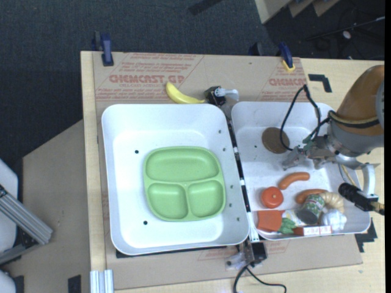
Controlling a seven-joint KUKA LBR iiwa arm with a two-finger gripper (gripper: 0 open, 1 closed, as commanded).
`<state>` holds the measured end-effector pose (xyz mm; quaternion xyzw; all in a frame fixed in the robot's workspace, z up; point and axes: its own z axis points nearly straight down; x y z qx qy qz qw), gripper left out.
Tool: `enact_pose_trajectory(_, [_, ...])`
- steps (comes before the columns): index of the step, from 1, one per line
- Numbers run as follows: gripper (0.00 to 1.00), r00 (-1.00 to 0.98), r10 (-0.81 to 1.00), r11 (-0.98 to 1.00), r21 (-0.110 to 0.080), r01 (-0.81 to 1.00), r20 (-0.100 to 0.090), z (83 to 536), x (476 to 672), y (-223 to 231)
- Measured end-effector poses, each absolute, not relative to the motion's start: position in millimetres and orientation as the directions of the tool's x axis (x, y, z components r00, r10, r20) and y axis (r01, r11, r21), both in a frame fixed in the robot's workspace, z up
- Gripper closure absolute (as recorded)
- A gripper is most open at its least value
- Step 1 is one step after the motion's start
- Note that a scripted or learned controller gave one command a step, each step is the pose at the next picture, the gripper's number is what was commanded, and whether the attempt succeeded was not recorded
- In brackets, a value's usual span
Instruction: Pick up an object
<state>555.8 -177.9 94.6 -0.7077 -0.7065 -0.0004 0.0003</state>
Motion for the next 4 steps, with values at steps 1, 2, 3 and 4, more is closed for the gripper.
enact_pose_trajectory(1, [0.00,-0.006,1.000,0.006,0.005,1.000,-0.001,84.4,612.9,-141.9])
enact_pose_trajectory(2, [0.00,-0.004,1.000,0.004,0.005,1.000,-0.001,85.1,668.8,-130.2])
enact_pose_trajectory(3, [0.00,0.007,1.000,-0.007,-0.004,1.000,-0.001,84.9,619.9,-200.2])
enact_pose_trajectory(4, [0.00,-0.002,1.000,0.002,0.004,1.000,-0.001,84.9,643.3,-180.2])
